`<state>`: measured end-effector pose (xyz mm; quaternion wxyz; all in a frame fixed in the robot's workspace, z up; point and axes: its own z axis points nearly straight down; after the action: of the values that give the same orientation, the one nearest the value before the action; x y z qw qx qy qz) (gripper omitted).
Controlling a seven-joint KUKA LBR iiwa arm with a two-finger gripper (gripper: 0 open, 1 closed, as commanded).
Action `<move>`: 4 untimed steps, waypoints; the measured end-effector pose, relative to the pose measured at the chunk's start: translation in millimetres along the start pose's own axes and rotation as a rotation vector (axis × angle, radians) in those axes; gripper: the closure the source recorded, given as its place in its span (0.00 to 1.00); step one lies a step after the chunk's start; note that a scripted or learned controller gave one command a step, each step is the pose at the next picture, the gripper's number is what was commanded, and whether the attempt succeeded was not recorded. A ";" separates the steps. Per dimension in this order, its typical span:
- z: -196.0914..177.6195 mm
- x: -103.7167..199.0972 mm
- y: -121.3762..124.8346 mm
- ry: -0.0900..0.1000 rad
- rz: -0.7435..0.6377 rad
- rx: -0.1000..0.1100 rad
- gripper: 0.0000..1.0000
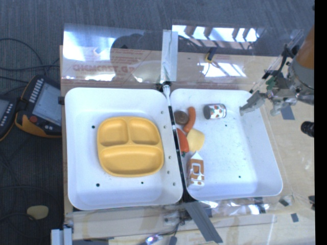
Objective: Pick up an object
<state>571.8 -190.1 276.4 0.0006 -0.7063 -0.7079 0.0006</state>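
- While nothing sits between the fingers, task judged not yet begun; entries run left to right.
- Left bin (76, 137): holds a yellow divided tray (130, 146), lying flat, centred.
- Right bin (255, 157), left wall: brown round piece (181, 117) at the top; orange carrot-like piece (190, 118) just beside it, long axis roughly 12 to 6; yellow wedge (196, 140) below; small carton (196, 171) lowest, long axis 12 to 6.
- Further right, near the bin's far wall: small can (215, 111), lying on its side, long axis 9 to 3, apart from the cluster.
- Gripper (251, 104): over the bin's upper right corner, grasping nothing; spread of fingers not discernible.
- Deciding relation: can lies at about 9 o'clock from gripper, nearest candidate; cluster further along the same bearing, toward 8.
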 end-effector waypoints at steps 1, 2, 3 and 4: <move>-8.7 0.9 0.8 0.001 -0.002 0.001 1.00; 78.2 53.8 21.5 -0.001 -0.001 0.002 1.00; 133.3 92.7 14.8 -0.001 0.000 0.001 1.00; 181.5 94.8 -55.0 0.000 0.002 -0.001 1.00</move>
<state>516.3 -95.5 94.9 0.0003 -0.7069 -0.7073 -0.0001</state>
